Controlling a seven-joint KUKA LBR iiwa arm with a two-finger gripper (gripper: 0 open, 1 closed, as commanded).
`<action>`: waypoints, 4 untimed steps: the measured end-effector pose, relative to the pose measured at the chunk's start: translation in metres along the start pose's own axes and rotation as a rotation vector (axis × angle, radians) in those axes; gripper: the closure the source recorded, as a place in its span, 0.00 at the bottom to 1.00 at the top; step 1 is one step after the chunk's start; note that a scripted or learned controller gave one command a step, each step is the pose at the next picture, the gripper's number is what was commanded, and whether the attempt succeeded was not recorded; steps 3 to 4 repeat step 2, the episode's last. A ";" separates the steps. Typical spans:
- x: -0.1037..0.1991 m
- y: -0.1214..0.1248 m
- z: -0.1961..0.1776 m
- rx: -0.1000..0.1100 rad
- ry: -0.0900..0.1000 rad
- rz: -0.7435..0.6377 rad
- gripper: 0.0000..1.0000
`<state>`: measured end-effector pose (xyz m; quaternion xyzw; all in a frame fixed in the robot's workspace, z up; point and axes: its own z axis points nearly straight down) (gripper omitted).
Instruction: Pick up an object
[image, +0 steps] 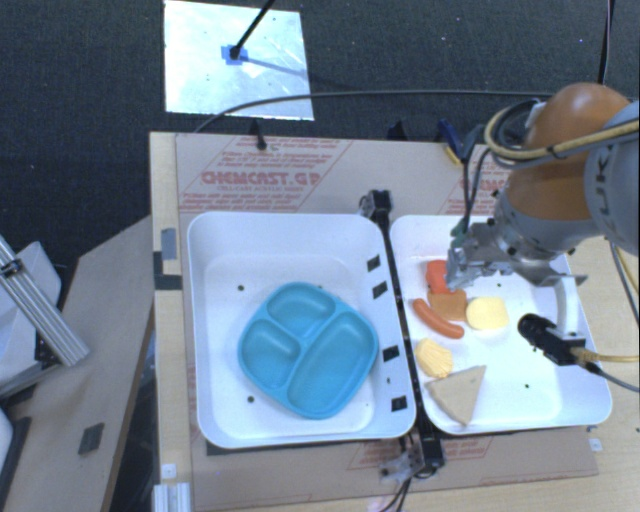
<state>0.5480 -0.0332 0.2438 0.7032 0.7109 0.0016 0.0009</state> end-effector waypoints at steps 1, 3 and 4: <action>0.054 0.018 0.012 0.001 0.000 0.000 1.00; 0.117 0.026 0.010 0.001 0.001 -0.001 1.00; 0.117 0.026 0.010 0.001 0.001 -0.001 1.00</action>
